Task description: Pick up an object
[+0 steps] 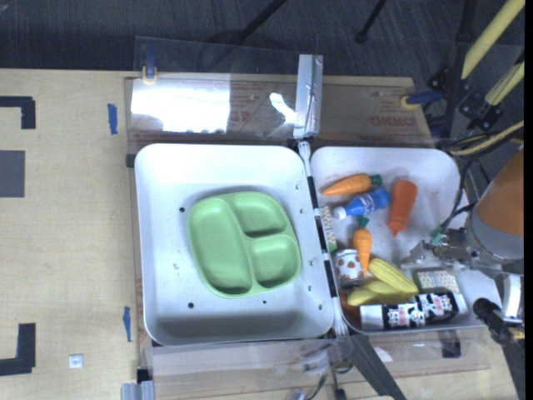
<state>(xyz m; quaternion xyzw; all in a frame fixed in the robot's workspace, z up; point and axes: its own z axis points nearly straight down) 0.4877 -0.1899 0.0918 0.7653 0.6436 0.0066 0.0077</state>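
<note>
Green divided plate [246,242] is lying alone in the left bin [158,173]; toys are crowding the right bin [433,167].
Two carrots [346,185], a blue bottle [365,203], an orange bottle [400,206], a corn cob [391,275] and a cow-patterned bottle [412,312] are lying there, while my claw [435,252] is hovering just right of the corn; how its grip is set, I cannot tell.

A robotics lab: tripod legs [379,7], taped bench [58,223], two white bins [158,169].
</note>
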